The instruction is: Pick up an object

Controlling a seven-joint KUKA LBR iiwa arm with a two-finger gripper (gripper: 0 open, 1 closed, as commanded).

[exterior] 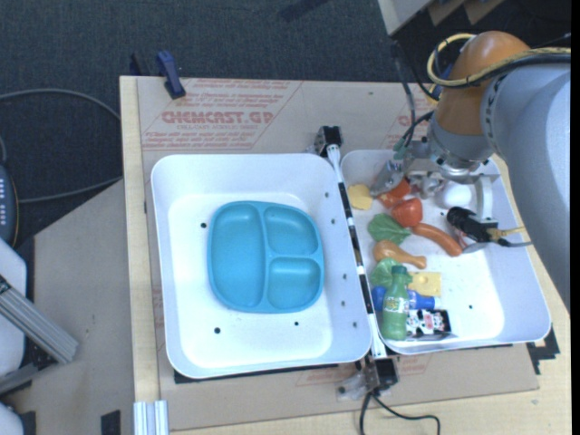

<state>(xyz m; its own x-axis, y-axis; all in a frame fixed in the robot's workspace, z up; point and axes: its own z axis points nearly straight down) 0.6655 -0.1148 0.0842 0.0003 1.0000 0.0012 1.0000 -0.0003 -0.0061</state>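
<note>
- Camera view: the claw [405, 178] hangs low over the far end of the right bin [517, 306]; whether it is spread or pressed together cannot be told.
- Just beside it lies a red tomato-like toy [407, 211], glossy and rounded, touching an orange carrot-shaped toy [439, 237].
- A green bottle [395, 303] lies near the bin's front.
- Red print on the desk's cardboard sheet [217, 116] reads "CHEMCAST GP".
- A blue divided plate [265, 255] sits in the left bin [181, 333].

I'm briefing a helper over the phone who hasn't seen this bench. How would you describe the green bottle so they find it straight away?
Start at the right white bin, the one crowded with toy food beside the bin holding the blue divided plate. Look along its near left edge, by the divider between the bins. The green bottle lies there, the only bottle-shaped thing, with a label, next to a small yellow block.
</note>
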